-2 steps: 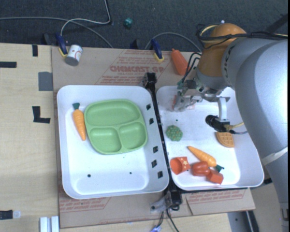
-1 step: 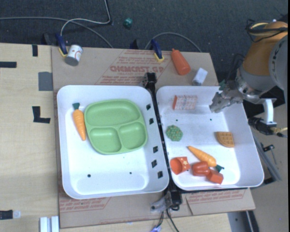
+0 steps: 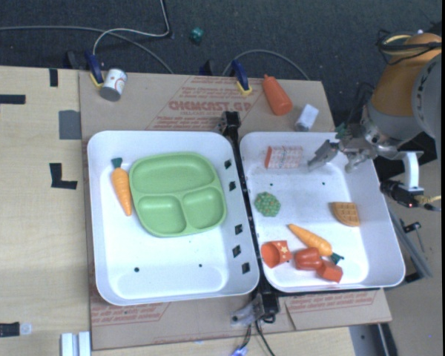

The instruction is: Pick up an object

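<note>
In the left bin, a carrot lies beside a green tray. In the right bin, a pink block sits near my gripper, which hangs open, holding nothing.

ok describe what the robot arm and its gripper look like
The arm is a rounded grey body with a broad orange band above the wrist. At its end sits a small metallic grey gripper with two thin dark fingers. A white bracket-like part and thin dark cables hang beside the wrist.
</note>
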Robot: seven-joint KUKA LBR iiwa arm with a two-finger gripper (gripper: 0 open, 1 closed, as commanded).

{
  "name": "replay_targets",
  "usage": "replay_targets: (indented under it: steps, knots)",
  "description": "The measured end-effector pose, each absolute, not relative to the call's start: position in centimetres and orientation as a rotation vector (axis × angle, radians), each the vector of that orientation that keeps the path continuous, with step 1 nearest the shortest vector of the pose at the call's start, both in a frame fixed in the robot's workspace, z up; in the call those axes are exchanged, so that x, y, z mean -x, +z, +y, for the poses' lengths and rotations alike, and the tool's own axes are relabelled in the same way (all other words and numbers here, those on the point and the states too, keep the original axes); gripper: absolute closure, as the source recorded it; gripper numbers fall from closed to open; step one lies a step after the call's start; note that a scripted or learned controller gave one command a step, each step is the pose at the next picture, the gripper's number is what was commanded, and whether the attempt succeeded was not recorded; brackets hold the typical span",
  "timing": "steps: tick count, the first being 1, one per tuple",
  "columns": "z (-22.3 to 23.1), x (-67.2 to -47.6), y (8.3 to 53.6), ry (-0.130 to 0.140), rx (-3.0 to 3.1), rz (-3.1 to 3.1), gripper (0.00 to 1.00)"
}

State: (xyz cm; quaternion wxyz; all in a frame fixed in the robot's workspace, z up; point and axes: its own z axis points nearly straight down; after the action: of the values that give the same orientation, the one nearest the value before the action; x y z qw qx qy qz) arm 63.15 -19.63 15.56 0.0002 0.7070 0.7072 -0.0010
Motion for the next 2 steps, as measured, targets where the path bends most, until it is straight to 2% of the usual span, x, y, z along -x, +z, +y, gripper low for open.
replay_targets:
  steps: [1, 2]
  knots:
    - [-22.4, -57.9, 11.5, -0.004, -2.223, 2.222, 0.00]
    - [-22.3, -55.3, 9.4, 0.017, -2.198, 2.205, 0.00]
